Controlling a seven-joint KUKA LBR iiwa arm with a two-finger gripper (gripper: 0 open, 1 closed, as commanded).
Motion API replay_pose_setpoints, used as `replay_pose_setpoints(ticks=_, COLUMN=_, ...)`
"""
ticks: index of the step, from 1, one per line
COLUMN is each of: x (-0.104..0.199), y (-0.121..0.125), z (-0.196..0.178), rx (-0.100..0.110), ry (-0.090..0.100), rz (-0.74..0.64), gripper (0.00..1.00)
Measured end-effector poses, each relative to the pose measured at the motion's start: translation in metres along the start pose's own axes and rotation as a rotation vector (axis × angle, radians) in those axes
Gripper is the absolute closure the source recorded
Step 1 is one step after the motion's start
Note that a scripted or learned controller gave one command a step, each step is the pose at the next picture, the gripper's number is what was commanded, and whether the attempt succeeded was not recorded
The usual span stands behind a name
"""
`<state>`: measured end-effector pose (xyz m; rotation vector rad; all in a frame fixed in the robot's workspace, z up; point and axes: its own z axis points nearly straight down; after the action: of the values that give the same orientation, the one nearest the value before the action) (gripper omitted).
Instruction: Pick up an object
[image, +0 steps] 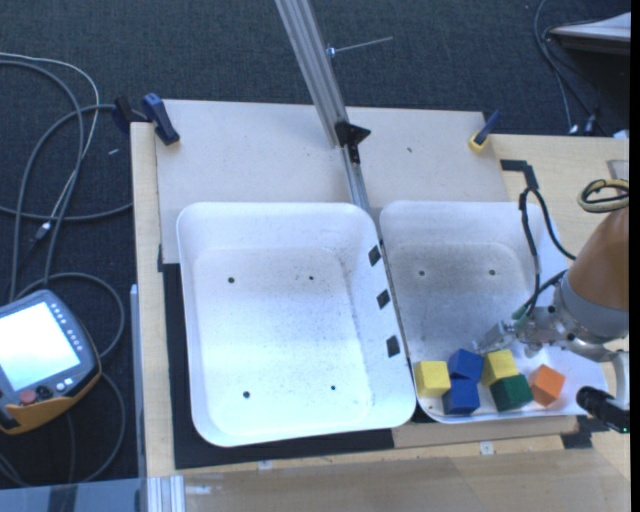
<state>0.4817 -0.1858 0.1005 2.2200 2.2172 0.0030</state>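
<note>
Presently logged, all places given relative to the right bin (450, 235):

- Right bin: shallow, white, on the worktop (260, 150). Its near corner holds a tight cluster of blocks.
- Yellow cube (433, 377): leftmost of the cluster, by the bin's near-left corner.
- Blue blocks: one (466, 362) just right of the yellow cube, a second (461, 397) in front of it against the bin's near wall; the two touch or nearly touch.
- Second yellow block (499, 366): right of the upper blue block, just beside the end effector.
- Green block (511, 392): directly in front of that yellow block, touching it.
- Orange block (547, 384): rightmost, near the bin's near-right corner.
- End effector (515, 335): low over the bin's right side, just behind the cluster, on the grey arm (600, 290) with its orange band. Whether it is spread or closed cannot be told; no block is seen between its tips.
- Left bin (200, 240): white, adjoining the right bin's left wall.
- Handheld control pendant (40, 355): on the floor, well left of both bins.
</note>
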Motion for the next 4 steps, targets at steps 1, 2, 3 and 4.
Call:
replay_pose_setpoints(ticks=1, x=-0.005, y=0.0, z=0.001, rx=0.001, ry=0.001, rz=-0.002, gripper=0.0)
replay_pose_setpoints(ticks=2, x=0.008, y=0.0, z=0.0, rx=0.0, ry=0.001, rz=-0.002, gripper=0.0)
replay_pose_setpoints(ticks=3, x=0.006, y=0.0, z=0.0, rx=0.0, ry=0.001, rz=-0.001, gripper=0.0)
replay_pose_setpoints(ticks=4, x=-0.016, y=-0.001, z=0.001, rx=0.002, ry=0.0, rz=0.0, gripper=0.0)
